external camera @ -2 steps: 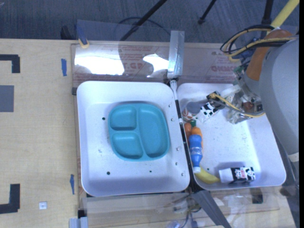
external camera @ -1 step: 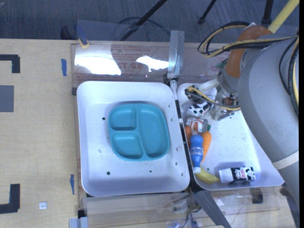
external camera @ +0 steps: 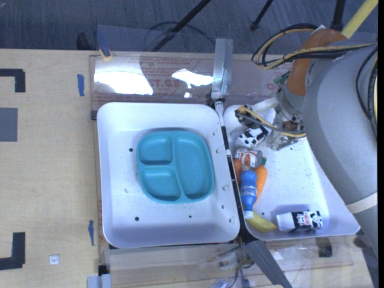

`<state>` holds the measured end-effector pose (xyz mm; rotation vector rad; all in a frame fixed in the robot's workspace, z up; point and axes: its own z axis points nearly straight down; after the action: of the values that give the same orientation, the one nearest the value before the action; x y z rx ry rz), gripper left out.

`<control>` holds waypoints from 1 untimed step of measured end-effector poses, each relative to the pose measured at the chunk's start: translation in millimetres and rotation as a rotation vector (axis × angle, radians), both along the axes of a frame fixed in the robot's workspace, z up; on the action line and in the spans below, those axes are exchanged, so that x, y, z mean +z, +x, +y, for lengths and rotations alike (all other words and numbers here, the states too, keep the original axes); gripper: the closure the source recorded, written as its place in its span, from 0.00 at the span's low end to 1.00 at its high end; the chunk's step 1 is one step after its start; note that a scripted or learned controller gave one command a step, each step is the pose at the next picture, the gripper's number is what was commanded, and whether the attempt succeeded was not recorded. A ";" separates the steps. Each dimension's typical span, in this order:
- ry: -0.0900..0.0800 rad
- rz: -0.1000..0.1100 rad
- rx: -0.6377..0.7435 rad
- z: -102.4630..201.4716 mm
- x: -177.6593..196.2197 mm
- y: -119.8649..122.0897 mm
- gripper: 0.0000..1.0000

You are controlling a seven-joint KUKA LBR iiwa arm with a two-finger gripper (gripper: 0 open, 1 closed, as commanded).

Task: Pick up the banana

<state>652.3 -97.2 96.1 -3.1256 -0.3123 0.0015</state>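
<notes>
The grey arm (external camera: 342, 119) reaches into the right bin (external camera: 321, 182) from the right, its orange band (external camera: 321, 41) above the wrist and yellow-and-black cables looped around it. The gripper (external camera: 273, 131) sits low at the bin's far end, just beside a small black-and-white cow toy (external camera: 251, 138); whether it is open or closed cannot be told, and nothing can be seen held in it. The banana (external camera: 261, 222) lies at the bin's near left corner, well apart from the gripper, touching the foot of a blue bottle (external camera: 248, 188). An orange carrot (external camera: 261, 182) lies beside the bottle, and a black-and-white carton (external camera: 306, 220) rests just right of the banana. The left bin (external camera: 114, 209) holds a teal divided plate (external camera: 176, 165).
</notes>
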 end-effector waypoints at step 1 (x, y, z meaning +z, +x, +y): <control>0.001 -0.003 0.002 49.0 88.6 5.1 1.00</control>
<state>657.4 -48.2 184.7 -3.1246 -0.3158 -0.0028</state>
